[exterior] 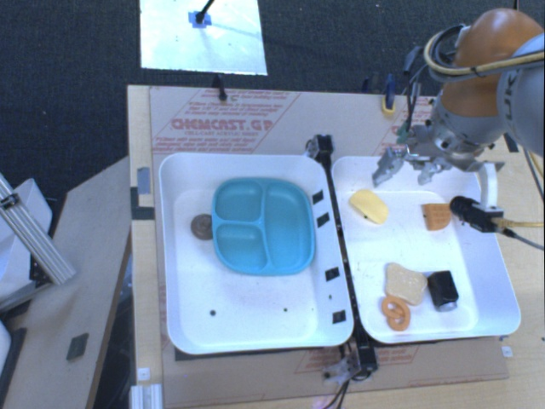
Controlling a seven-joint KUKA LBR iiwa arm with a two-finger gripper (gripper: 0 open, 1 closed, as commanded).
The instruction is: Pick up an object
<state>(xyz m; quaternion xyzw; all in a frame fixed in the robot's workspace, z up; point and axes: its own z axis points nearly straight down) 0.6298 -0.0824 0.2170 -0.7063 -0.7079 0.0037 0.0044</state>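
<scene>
My gripper (404, 171) hangs over the far edge of the right bin (494, 267), its two fingers spread open with nothing between them. Just below and left of it lies a yellow wedge-shaped piece (369, 205). An orange-brown piece (437, 217) rests to the right of that. Toward the near side of the same bin sit a beige bread-like piece (406, 282), a small pretzel (395, 313) and a black block (442, 289).
The left bin (183, 313) holds a blue divided plate (260, 226) and a small grey-brown disc (202, 226) by its left rim. A black divider strip (334, 228) runs between the bins. A white sheet (202, 24) lies beyond the bench.
</scene>
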